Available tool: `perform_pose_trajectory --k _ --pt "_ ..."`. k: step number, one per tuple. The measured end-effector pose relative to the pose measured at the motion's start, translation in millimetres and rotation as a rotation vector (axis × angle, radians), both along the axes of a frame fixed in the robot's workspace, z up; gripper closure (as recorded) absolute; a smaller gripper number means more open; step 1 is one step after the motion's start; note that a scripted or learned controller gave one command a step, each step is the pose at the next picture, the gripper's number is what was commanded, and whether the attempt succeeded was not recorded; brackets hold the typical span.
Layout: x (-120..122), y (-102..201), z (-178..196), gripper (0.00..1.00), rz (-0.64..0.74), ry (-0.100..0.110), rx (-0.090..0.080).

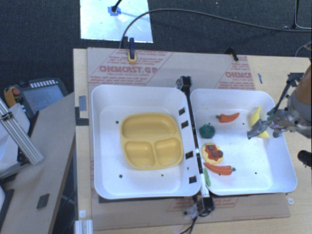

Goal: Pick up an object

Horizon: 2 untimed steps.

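The right bin [280,172] holds several toy foods. A yellow piece [256,115] lies near its far right side. A red chili [228,117], a green pepper [207,130], a small pizza [213,153], an orange-red pepper [219,169] and a thin green pod [206,178] sit toward its left side. My gripper [256,130] reaches in from the right and hangs low over the near end of the yellow piece, partly hiding it. I see nothing lifted off the bin floor.
The left bin [105,130] holds a yellow three-compartment tray [150,140]. A black divider clip strip [190,130] runs between the bins. Cardboard [161,67] lies under both bins. A teach pendant [44,94] rests on the left table.
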State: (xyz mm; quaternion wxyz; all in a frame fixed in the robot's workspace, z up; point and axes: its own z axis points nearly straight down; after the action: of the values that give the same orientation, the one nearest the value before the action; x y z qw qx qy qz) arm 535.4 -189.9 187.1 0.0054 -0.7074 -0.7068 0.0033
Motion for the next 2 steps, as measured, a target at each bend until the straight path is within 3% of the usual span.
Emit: perform_pose_trajectory --k 1,2 --pt "3.3 0.6 7.4 0.00 0.004 -0.014 -0.003" --pt "6.9 -3.4 -34.9 0.00 0.002 -0.011 -0.002"
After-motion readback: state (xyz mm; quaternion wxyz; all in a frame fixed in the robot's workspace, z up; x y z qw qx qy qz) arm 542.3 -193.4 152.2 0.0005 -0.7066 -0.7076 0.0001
